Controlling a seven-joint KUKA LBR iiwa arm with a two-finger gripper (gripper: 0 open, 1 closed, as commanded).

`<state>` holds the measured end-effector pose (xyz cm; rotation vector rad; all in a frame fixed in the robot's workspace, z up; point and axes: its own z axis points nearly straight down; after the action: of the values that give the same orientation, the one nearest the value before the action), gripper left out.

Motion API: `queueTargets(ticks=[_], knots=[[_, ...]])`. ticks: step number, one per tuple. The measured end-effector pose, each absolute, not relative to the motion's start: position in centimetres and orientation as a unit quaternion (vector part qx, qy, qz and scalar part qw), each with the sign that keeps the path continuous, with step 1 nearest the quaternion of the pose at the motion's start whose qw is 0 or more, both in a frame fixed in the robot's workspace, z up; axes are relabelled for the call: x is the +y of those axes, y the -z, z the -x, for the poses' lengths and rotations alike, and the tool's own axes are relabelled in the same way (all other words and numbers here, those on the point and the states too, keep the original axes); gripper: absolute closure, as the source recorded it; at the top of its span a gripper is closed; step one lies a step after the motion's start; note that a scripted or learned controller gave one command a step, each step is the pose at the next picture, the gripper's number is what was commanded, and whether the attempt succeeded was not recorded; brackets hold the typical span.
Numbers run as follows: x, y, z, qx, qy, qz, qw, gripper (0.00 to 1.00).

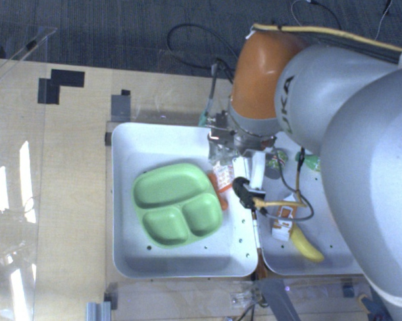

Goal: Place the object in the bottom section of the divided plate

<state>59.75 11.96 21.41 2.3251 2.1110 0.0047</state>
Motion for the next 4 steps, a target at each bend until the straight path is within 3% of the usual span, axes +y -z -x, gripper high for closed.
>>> queueTargets(ticks=[1,2,3,4], knots=[[7.9,-18.7,-54.1,0.716,-0.0012,-0.698,0.001,1.0],[13.8,-17.9,-58.3,0.772,-0.0013,-0.636,0.001,1.0],[8.8,-23.1,-54.4,0.783,-0.0016,-0.622,0.001,1.0],[12.6,-19.4,-57.5,0.886,-0.0012,-0.464,0.001,1.0]])
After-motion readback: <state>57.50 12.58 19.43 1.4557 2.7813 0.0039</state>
